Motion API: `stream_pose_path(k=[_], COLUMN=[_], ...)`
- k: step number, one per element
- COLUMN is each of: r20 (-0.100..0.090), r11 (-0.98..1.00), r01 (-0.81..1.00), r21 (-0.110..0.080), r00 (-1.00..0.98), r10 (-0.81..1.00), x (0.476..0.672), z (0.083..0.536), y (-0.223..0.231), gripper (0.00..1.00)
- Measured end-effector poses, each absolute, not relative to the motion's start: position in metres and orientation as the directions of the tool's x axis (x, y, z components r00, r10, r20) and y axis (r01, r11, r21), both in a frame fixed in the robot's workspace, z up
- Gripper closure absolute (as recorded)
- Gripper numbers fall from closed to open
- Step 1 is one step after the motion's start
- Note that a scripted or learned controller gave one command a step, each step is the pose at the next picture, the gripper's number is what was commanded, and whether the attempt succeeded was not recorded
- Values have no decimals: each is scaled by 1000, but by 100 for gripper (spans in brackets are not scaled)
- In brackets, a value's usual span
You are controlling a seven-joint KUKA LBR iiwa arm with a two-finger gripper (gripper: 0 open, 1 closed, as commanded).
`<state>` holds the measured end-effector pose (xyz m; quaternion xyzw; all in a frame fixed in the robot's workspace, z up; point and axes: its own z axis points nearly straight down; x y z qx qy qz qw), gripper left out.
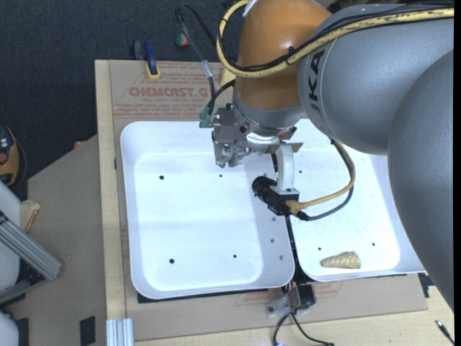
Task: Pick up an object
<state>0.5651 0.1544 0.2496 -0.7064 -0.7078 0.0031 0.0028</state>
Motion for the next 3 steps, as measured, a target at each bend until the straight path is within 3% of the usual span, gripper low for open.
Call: stream_pose_path(k=[1, 2, 3], r20=[0, 0, 2], r11=[-7, 2, 5], r01=[1000, 1000, 1000], r21=[16, -3, 4], r00=[7, -2, -5], r10=[1000, 1000, 1000], x=[578, 611, 612], z=[379, 288, 312], y=[87, 124, 211], gripper=[100, 100, 100])
